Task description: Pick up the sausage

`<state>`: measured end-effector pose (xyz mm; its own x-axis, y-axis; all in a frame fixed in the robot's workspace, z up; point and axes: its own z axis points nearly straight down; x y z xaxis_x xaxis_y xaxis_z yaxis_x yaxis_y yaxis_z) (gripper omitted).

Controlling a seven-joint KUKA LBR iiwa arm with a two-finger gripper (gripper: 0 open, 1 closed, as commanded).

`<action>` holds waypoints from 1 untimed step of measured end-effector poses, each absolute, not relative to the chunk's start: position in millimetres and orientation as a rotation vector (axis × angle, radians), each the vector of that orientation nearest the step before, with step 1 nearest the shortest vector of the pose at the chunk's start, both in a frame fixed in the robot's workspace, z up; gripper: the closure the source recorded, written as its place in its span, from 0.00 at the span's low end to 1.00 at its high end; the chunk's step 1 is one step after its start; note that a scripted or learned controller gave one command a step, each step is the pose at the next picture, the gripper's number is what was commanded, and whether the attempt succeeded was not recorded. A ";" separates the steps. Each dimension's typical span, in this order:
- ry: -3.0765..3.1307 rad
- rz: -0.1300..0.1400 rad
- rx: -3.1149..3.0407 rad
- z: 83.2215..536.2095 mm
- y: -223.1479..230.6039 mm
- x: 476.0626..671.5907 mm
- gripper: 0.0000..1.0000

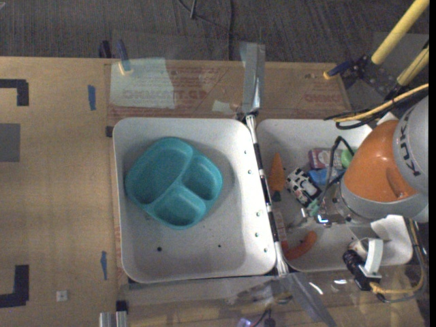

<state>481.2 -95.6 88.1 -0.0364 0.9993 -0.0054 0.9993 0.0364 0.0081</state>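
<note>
The sausage (300,245), reddish-orange and slightly curved, lies at the near left corner of the right bin (330,263), close to the divider. My gripper (319,214) hangs over the middle of the right bin, a little up and to the right of the sausage, with a gap between them. Nothing of the sausage is between it. The orange band and grey wrist of the arm (381,176) cover the right part of that bin.
An orange carrot (276,172) lies along the right bin's left wall. A black-and-white spotted toy (298,182), a blue item (319,178), a purple box (319,158) and a green piece (347,157) crowd the far side. A teal divided plate (174,181) sits in the left bin (204,257).
</note>
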 end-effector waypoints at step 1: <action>2.246 0.006 2.174 99.2 -98.1 482.7 1.00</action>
